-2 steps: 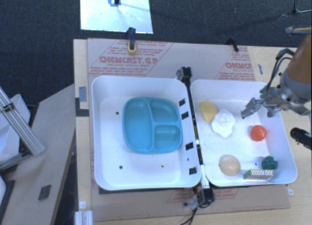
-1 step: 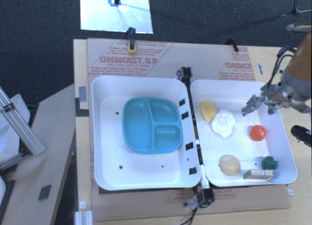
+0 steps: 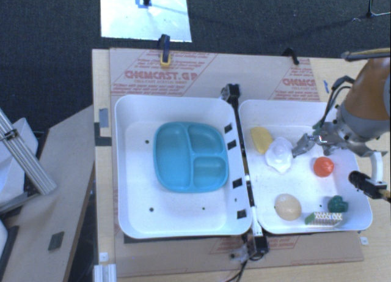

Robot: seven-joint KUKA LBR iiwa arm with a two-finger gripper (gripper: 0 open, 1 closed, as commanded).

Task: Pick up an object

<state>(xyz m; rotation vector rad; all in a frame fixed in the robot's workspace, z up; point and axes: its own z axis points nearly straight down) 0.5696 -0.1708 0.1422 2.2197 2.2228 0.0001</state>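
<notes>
The right bin [image 3: 305, 111] holds several small objects. A yellow piece [image 3: 261, 139] lies at its left, with a white lumpy piece [image 3: 279, 155] just beside it. An orange-red ball [image 3: 323, 166] sits in the middle right. Near the front lie a beige egg shape [image 3: 288, 207], a dark green piece [image 3: 336, 204] and a small green-and-white block [image 3: 324, 218]. My gripper [image 3: 304, 145] reaches in from the right, low over the bin, its tip just right of the white piece and up-left of the ball. I see nothing held in it.
The left bin [image 3: 131, 152] carries a blue divided plate [image 3: 189, 156]. A black clipped divider [image 3: 238, 152] runs between the bins. The arm's orange band [image 3: 374, 88] hangs over the right bin's far right corner. A black part [image 3: 365, 183] juts over the right rim.
</notes>
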